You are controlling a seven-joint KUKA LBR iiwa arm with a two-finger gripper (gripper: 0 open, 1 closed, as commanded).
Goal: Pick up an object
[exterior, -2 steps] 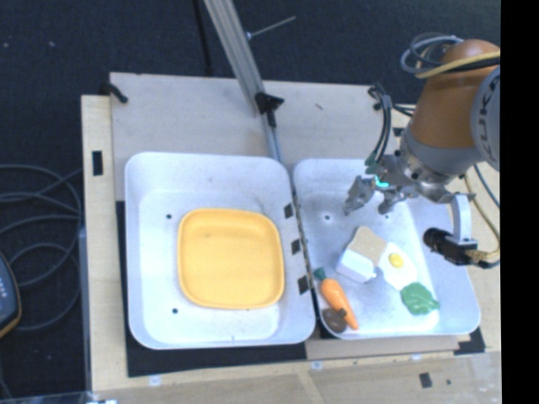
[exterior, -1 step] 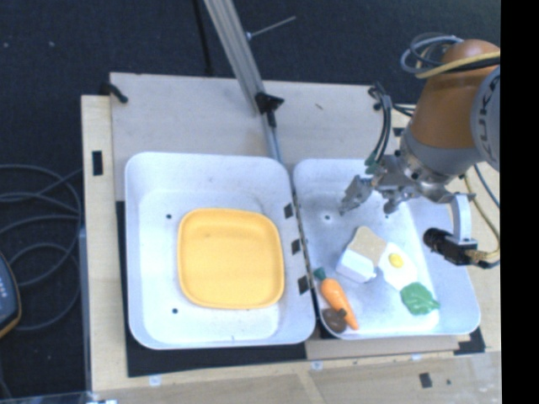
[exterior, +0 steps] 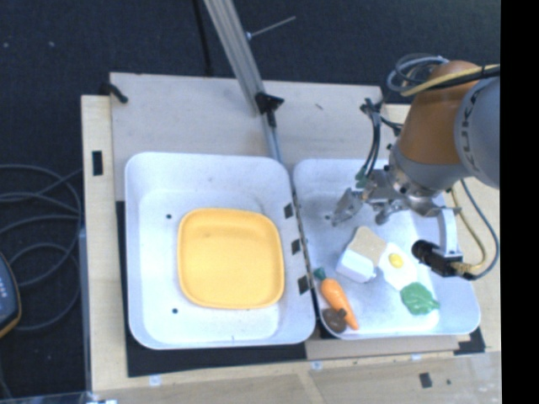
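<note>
The right bin (exterior: pixel 324 183) holds several small things: a white-and-tan block (exterior: pixel 361 253), a white piece with a yellow centre (exterior: pixel 397 264), a green piece (exterior: pixel 416 296), an orange carrot (exterior: pixel 338 297) and a brown piece (exterior: pixel 335 318) at the front edge. My gripper (exterior: pixel 365 206) hangs over the middle of that bin, just behind the block, with its two fingers spread apart and nothing between them. The orange-banded wrist (exterior: pixel 431 129) rises behind it.
The left bin (exterior: pixel 143 225) carries a yellow square plate (exterior: pixel 231 257). A slanted metal pole (exterior: pixel 240 53) stands behind the bins, meeting them at the divider. A black cable fitting (exterior: pixel 435 257) hangs at the right bin's right side.
</note>
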